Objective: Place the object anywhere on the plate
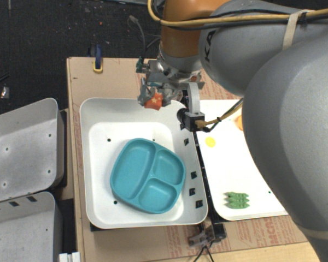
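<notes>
A teal plate (147, 174) with three compartments lies in the left white bin (93, 146), toward its near side. My gripper (152, 96) hangs over the bin's far rim, well beyond the plate. It is shut on a small red object (153, 102), which shows between the fingertips with a yellowish spot on it. The grey arm with its orange band reaches in from the upper right and hides part of the right bin.
The right bin (229, 168) holds a small yellow piece (209, 142), a green pea pod (236, 200) near its front and an orange item (238, 122) partly hidden by the arm. Folded white panels (22, 146) lie left of the bench.
</notes>
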